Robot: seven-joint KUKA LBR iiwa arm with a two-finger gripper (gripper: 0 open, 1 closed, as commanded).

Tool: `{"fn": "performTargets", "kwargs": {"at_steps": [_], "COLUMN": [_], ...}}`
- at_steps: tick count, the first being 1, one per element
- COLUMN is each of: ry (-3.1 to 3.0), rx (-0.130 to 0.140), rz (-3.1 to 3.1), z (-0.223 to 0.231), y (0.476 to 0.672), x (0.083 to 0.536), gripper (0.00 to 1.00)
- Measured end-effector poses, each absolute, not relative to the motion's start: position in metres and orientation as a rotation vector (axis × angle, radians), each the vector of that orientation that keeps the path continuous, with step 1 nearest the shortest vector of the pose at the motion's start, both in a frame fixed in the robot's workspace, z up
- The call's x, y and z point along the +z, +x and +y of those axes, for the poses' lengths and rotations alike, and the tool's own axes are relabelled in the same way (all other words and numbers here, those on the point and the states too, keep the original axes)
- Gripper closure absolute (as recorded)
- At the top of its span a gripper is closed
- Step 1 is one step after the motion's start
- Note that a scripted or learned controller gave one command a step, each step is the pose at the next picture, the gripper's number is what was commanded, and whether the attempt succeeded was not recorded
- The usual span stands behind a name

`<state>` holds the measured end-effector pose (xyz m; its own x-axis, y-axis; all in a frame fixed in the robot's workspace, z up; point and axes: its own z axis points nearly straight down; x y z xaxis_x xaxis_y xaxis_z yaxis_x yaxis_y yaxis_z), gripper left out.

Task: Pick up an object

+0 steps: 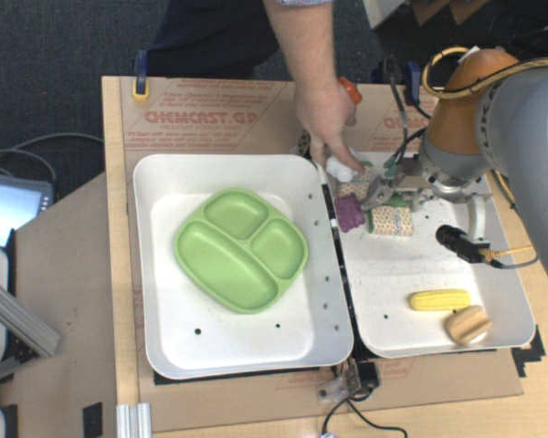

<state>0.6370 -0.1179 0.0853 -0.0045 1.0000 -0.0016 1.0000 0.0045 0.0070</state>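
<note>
My gripper [381,192] is low over the back left part of the right bin [393,336], the grey arm reaching in from the right. Just below it lies a small patterned pouch [393,223], and a purple object [348,213] rests to its left by the bin wall. Whether the gripper touches either one cannot be made out. Toward the front of the bin are a yellow corn cob [440,299] and a tan wooden piece [467,324].
A person's hand [331,140] reaches down from the top into the right bin's back left corner, holding a white item [343,166] close to my gripper. The left bin [164,336] holds a green divided plate [241,249].
</note>
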Motion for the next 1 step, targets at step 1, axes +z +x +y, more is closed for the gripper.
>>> {"fn": "performTargets", "kwargs": {"at_steps": [1], "ry": [2.227], "rx": [-0.037], "rz": [2.229], "z": [-0.0998], "y": [0.6619], "x": [0.0840], "gripper": [0.00]}}
